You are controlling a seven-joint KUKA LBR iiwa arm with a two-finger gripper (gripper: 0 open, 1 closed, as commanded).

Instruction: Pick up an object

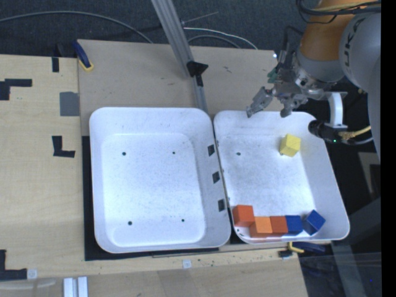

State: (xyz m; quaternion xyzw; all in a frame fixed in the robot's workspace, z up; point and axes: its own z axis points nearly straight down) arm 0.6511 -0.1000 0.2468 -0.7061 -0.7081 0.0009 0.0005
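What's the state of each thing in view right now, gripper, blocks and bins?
gripper: open, holding nothing, above the right bin's far rim.
yellow block: loose in the right bin, apart from the others.
orange blocks: resting at the near wall.
blue blocks: resting at the near wall, beside the orange ones.
left bin: holds no blocks.

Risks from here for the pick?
1. The yellow block sits alone, but the tool hangs open over the right bin's far rim, off to one side; a straight descent likely misses.
2. The orange and blue blocks are packed against the near wall, leaving the fingers little room.
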